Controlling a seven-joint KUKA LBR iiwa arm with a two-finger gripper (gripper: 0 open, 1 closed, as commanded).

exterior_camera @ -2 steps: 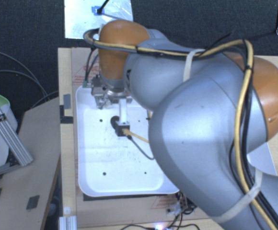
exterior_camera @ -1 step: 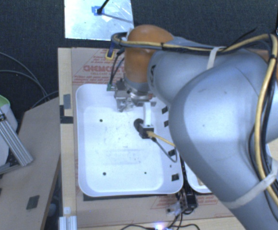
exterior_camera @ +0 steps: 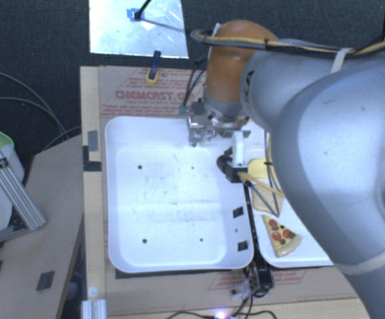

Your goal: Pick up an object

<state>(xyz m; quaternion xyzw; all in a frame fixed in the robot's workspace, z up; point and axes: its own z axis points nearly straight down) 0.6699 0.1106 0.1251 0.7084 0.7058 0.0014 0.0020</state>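
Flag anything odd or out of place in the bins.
Nothing looks spilled or damaged. One mismatch: the gripper hangs at the left bin's far edge, while the pizza slice and yellow wedge lie in the right bin, near the divider.

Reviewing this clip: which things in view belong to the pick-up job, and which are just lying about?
Job in hand:
- tool
- pizza slice and yellow wedge, both in the right bin
- left bin

Lying about:
- blue-yellow item on the cardboard
- shiny sheet beyond the cardboard
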